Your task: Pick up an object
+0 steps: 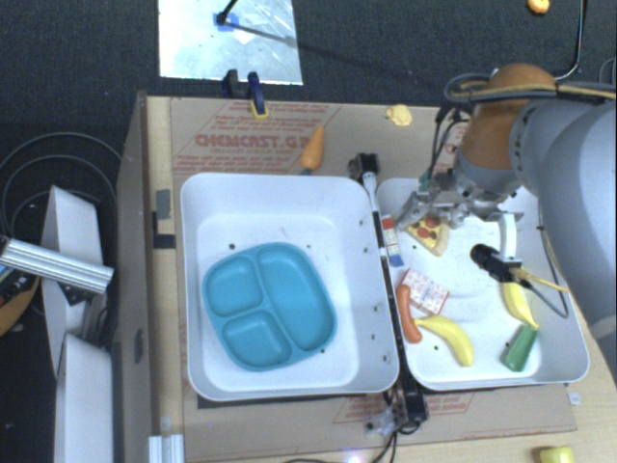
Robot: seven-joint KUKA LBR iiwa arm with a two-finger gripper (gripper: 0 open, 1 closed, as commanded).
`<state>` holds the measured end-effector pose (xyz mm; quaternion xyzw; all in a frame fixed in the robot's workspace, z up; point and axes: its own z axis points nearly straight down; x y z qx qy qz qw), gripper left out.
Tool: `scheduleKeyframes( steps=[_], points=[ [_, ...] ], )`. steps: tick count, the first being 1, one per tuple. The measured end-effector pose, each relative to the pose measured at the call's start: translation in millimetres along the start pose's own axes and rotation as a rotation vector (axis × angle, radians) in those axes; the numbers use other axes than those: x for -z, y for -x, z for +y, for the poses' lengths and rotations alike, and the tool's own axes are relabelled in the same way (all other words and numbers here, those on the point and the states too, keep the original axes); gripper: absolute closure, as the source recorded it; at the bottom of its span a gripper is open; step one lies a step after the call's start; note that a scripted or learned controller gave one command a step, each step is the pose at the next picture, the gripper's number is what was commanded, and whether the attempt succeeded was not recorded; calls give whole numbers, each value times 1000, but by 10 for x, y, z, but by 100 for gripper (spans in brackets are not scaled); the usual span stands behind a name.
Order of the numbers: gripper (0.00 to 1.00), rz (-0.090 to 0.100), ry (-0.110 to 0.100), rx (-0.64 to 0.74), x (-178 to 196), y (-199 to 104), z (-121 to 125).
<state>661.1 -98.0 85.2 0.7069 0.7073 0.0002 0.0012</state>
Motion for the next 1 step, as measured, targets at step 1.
scheduleKeyframes(
  steps=[1],
  points=[
    [100, -1, -3, 4, 111, 1, 2]
  ],
)
